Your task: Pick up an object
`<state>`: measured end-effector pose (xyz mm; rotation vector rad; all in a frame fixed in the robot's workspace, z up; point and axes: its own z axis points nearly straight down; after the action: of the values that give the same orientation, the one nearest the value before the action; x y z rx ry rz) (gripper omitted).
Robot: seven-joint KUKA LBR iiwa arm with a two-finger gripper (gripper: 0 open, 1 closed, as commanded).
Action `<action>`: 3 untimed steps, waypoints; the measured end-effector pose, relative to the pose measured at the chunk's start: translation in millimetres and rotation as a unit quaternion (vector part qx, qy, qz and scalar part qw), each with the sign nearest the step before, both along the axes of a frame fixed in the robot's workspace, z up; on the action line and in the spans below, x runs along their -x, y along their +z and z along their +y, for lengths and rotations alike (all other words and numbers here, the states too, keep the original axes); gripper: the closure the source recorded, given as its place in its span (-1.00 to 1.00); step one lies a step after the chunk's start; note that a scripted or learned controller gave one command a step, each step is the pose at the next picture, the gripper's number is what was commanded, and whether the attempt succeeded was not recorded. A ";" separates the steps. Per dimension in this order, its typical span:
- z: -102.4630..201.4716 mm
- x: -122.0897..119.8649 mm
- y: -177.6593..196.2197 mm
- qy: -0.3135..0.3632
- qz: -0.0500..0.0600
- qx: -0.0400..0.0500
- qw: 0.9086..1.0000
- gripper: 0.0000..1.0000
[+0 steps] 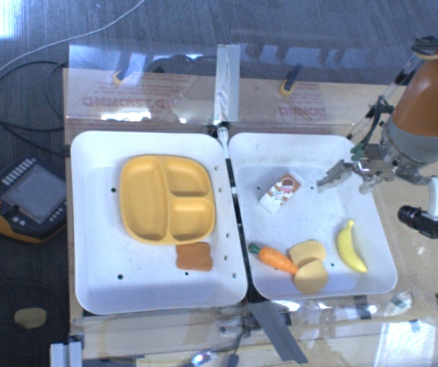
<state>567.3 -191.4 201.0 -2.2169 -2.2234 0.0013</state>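
While the arm [421, 105] is cut off at the frame's right edge, its gripper [339, 174] hovers over the right bin [371, 277], fingers too blurry to judge; milk carton [280, 192] sits just left, untouched.

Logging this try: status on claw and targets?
Claw over right bin, upper right corner, nothing between its fingers. Small carton nearest, lying apart from it. Banana, carrot lower down. Path clear.
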 end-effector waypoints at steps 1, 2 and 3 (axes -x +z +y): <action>62.3 -14.0 -10.2 -0.045 0.001 0.000 0.999 -1.00; 73.7 -65.0 -94.6 -0.026 0.001 0.002 1.000 -1.00; 63.1 -58.2 -111.6 0.001 -0.004 0.002 1.000 -1.00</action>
<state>625.4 -128.3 89.5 -2.2208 -2.2318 -0.0050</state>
